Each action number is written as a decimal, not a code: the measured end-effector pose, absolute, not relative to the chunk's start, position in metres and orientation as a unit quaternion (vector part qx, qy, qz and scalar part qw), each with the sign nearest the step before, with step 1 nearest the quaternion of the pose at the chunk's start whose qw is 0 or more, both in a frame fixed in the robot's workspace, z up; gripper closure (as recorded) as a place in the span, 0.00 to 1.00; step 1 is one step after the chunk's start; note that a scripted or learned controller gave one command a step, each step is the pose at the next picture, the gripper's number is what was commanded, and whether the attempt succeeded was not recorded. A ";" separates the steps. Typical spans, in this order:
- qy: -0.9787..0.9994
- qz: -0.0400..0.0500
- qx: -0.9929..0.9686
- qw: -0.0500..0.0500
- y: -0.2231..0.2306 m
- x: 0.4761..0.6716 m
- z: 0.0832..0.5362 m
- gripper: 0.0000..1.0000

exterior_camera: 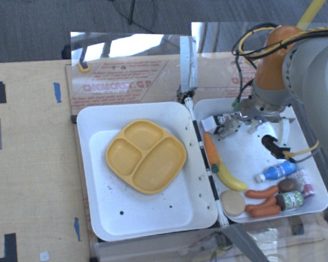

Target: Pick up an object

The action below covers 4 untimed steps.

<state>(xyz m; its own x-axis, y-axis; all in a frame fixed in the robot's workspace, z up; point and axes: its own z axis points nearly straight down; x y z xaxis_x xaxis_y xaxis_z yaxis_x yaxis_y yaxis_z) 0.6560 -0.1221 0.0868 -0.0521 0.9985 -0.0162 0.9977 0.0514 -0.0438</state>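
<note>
We note the gripper (228, 126), finger state indeterminate, low above the carrot (211, 148), apparently positioned for a pick.

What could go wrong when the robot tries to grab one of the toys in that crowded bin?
1. The toys lie packed together near the right bin's front edge: sausages, a blue bottle and a small jar touch or nearly touch, so the gripper might nudge neighbours or grab two.
2. The carrot and banana hug the left wall, leaving little room for fingers.
</note>
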 end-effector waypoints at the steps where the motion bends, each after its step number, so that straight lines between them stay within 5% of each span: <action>1: -0.719 0.018 -0.695 0.015 -0.126 0.657 0.087 0.00; 4: -0.688 0.020 -0.726 0.017 -0.125 0.656 0.086 0.00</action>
